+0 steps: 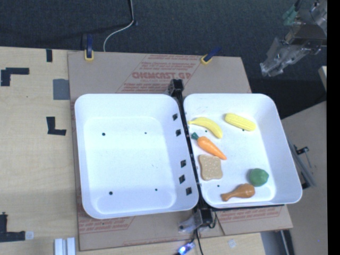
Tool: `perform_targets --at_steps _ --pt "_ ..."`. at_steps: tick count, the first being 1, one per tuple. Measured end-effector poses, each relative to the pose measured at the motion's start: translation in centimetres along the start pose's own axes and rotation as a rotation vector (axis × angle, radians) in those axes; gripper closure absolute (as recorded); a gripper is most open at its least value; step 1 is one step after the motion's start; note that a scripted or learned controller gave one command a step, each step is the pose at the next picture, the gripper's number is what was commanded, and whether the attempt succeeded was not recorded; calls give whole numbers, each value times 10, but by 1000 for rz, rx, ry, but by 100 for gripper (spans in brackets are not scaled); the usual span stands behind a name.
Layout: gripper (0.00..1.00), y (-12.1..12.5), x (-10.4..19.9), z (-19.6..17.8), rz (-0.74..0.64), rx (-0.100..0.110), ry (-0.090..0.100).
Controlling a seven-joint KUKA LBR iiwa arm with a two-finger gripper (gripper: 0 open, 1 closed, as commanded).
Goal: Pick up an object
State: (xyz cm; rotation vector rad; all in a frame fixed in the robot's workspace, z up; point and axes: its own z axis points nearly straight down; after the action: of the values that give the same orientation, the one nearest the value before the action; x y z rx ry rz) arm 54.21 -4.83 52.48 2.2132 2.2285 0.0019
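Five small toy foods are lying in the right bin [276,116]: a banana [207,126], a corn cob [240,122], a carrot [212,147], a bread slice [211,167], a green ball [258,177] and a drumstick [239,192]. They are probably light, stiff, slippery plastic; the carrot's thick middle looks the surest hold. The gripper [276,62] is hanging high beyond the bin's far right corner, touching nothing, its jaws' opening impossible to tell.

- The left bin [127,158] offers an open white floor with room to descend anywhere
- The right bin [276,142] is crowded along its left side: banana [207,126], carrot [211,147] and bread slice [210,167] lie close together by the dividing wall
- Corn cob [240,122], green ball [258,177] and drumstick [239,193] sit more apart, with bare floor between them at the bin's middle
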Motion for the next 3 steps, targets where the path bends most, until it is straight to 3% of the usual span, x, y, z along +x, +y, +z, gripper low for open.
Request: perform_targets --at_steps 3 --pt "100 3 -4 -25 5 9 -5"
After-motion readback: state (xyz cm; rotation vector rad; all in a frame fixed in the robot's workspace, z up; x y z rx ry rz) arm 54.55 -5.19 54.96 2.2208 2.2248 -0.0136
